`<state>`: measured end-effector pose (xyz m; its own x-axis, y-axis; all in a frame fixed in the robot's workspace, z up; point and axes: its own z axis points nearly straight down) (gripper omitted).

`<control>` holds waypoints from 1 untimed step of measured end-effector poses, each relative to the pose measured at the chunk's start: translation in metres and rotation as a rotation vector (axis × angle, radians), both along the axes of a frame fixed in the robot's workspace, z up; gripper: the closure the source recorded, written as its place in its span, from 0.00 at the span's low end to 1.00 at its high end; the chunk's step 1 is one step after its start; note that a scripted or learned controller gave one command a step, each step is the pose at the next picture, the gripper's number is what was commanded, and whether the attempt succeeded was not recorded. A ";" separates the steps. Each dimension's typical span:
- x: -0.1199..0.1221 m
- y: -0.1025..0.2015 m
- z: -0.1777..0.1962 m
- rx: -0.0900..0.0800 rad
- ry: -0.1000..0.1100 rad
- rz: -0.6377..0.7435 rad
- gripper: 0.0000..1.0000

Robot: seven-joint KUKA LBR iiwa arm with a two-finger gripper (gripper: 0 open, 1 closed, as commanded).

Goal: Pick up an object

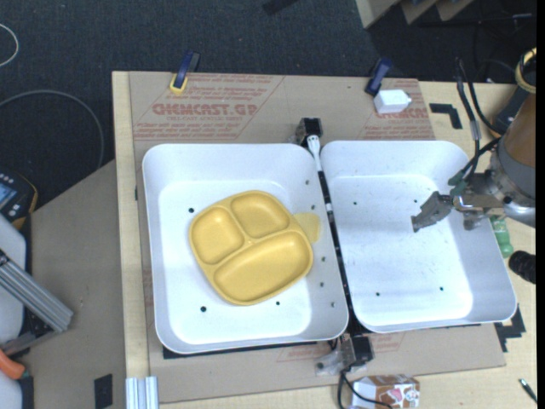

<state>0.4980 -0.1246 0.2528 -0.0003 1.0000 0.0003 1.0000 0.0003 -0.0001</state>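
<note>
Yellow plate [249, 247] sits alone in the left bin [162, 228], so the gripper [426, 216], jaws hard to tell, must cross over next.

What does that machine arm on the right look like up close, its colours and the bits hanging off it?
The arm is a rounded grey metal body. Dark cables loop along its side. At its end sits a small grey metal two-finger gripper, built from angular dark-grey parts, with a silvery block behind it.
</note>
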 end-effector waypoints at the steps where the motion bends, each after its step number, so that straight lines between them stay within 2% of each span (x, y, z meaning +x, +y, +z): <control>1: -0.019 0.069 0.018 0.004 0.002 0.007 0.00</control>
